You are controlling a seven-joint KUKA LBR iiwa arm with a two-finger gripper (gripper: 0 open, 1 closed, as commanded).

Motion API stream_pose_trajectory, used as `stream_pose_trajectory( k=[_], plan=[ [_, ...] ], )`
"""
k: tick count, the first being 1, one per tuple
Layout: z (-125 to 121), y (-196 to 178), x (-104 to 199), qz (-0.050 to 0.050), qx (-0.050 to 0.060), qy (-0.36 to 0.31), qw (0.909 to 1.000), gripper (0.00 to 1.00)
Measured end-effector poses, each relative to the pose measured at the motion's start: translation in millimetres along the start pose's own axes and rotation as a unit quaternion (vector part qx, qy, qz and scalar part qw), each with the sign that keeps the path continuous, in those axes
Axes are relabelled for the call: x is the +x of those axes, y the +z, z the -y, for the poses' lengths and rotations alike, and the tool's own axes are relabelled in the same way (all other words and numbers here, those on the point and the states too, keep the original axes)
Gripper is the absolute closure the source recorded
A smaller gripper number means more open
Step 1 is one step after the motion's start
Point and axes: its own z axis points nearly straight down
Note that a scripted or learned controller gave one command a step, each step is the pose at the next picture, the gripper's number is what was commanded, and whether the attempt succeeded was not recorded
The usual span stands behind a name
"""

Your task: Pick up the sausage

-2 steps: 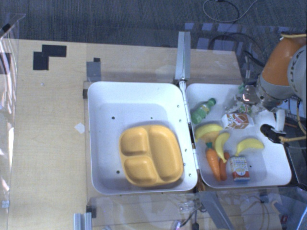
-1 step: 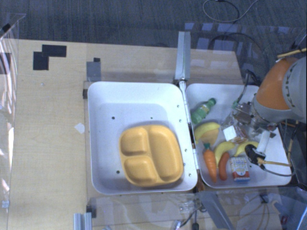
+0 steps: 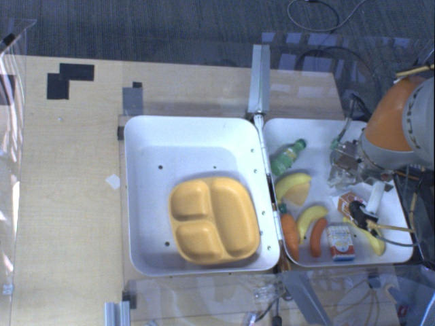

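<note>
The sausage point(image 3: 317, 237) lies in the right bin point(image 3: 402, 255), near that bin's front edge, standing roughly lengthwise toward the camera. From the gripper point(image 3: 345, 160) it sits at about seven o'clock, well apart, with bare white bin floor between the two. The gripper hangs over the back half of the right bin, at the end of the arm point(image 3: 401, 124), whose orange band and grey shell bulk in from three o'clock. Whether the gripper is spread or pressed together cannot be told from this slanted view; nothing is seen pinched in it.

Around the sausage: one carrot point(image 3: 290, 233) just beside it at nine o'clock, one banana point(image 3: 310, 216) curving just off its upper end at eleven o'clock, and one small juice carton point(image 3: 340, 242) just beside it at three o'clock. A second banana point(image 3: 372, 239) lies past the carton at three o'clock, and a second, smaller carton point(image 3: 348, 202) sits at one o'clock. One yellow wedge of fruit point(image 3: 293, 187) and one green bottle point(image 3: 287, 156) lie further back, toward twelve o'clock.

The left bin point(image 3: 146, 141) holds one yellow divided tray point(image 3: 213, 219) with three compartments, tilted slightly.
</note>
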Motion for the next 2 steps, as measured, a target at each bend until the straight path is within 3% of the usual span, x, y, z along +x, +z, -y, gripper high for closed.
stream_pose_trajectory(
  k=[1, 2],
  plan=[
    [0, 0, 0, 0.000, 0.000, 0.000, 1.0000, 0.00],
    [-55, 0, 1, 0.002, 0.008, -0.076, 0.9971, 0.00]
  ],
)
